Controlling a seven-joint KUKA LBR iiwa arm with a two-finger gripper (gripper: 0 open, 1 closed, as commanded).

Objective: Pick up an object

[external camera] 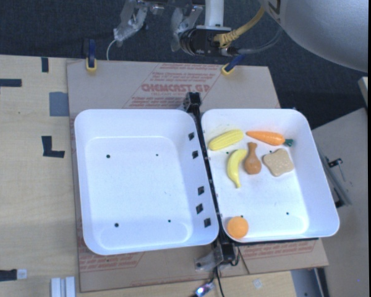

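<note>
Gripper (154,20) is parked past the far edge of both bins, fingers spread, nothing held (tips partly blurred, so the gap is only probably wide). All targets are found in the right bin (309,209), toward its far edge: corn (225,140) against the divider, long axis slanted, nearest the fingers. Carrot (267,138), banana (235,167) and bread (278,163) are set close by.

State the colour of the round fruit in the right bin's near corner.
Orange, seen in the camera view.
</note>
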